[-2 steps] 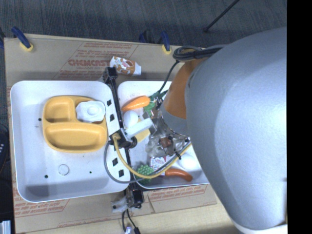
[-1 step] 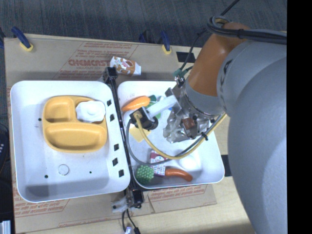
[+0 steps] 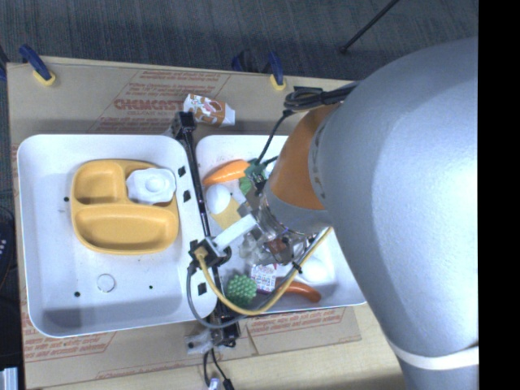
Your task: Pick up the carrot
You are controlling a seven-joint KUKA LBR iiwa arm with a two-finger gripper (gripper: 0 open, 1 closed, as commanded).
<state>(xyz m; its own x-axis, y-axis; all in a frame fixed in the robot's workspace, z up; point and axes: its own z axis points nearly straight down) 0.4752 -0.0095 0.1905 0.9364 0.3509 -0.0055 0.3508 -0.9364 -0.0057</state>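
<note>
Both bins (image 3: 41, 218) are white. The divided tray (image 3: 122, 218) is yellow, and the fried egg (image 3: 153, 185) in it is white with a pale centre. The carrot (image 3: 229, 171) is orange with a green top. The arm (image 3: 406, 177) is grey, banded orange above the wrist. The knobbly ball (image 3: 240, 288) beside the tool (image 3: 272, 254) is green. The table (image 3: 122, 88) is brown cardboard printed with red lettering, and blue clamps (image 3: 36, 63) grip its edge.

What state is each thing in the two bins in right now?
Carrot: lying in the right bin, untouched.
Yellow tray: flat in the left bin.
Fried egg: resting in the tray's upper right compartment.
Green toy: lying near the right bin's front edge.
Tool: low over the right bin, finger state unclear.
</note>
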